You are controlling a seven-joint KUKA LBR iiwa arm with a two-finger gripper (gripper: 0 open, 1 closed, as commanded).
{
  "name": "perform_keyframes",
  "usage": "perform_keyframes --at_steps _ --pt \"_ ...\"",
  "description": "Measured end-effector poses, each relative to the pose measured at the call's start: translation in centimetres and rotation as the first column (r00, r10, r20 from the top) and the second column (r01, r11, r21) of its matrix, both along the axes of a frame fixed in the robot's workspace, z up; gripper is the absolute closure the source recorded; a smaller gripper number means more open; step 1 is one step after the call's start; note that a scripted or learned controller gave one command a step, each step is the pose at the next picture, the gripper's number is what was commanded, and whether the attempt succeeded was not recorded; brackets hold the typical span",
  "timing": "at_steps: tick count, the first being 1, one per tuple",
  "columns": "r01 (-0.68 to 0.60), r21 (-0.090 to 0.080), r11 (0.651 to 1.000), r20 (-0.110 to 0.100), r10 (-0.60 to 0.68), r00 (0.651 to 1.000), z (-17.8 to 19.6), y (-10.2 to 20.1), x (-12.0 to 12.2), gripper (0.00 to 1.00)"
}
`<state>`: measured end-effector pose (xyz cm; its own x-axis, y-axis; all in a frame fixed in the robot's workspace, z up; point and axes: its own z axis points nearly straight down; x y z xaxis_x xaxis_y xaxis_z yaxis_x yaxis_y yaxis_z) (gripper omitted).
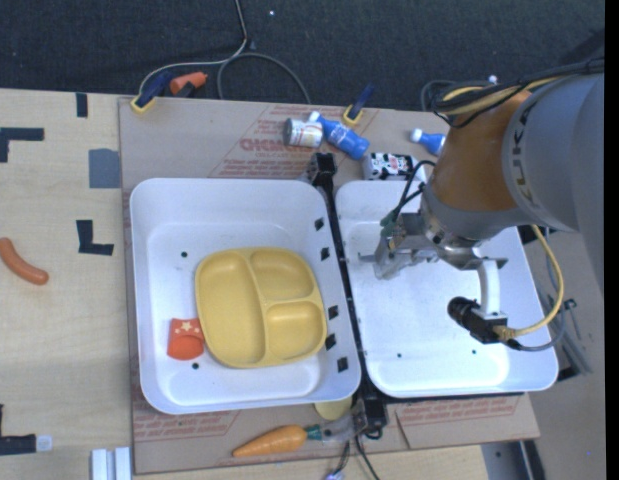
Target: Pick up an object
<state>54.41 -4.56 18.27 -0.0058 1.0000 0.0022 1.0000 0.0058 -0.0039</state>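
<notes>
Your arm's fingers hang low in the right bin, middle right of the picture; you cannot tell their state. The yellow plate and orange block sit in the left bin. Closing here might grab nothing.

A toy carrot lies on the bench front, a sausage far left, blue bottles behind the bins.
</notes>
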Motion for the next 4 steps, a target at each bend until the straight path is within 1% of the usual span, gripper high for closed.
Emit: perform_keyframes --at_steps 1,2,3,4 --pt "0.004 -0.002 1.000 0.002 -0.004 1.000 0.1 -0.4 0.0 0.00" --pt "0.009 -0.007 1.000 0.007 -0.009 1.000 0.2 -8.1 6.9 0.00" --pt "0.003 -0.005 1.000 0.007 -0.003 1.000 -10.2 -4.9 5.9 0.00" --pt "0.004 -0.004 1.000 0.009 -0.004 1.000 -9.7 -8.0 12.1 0.00"
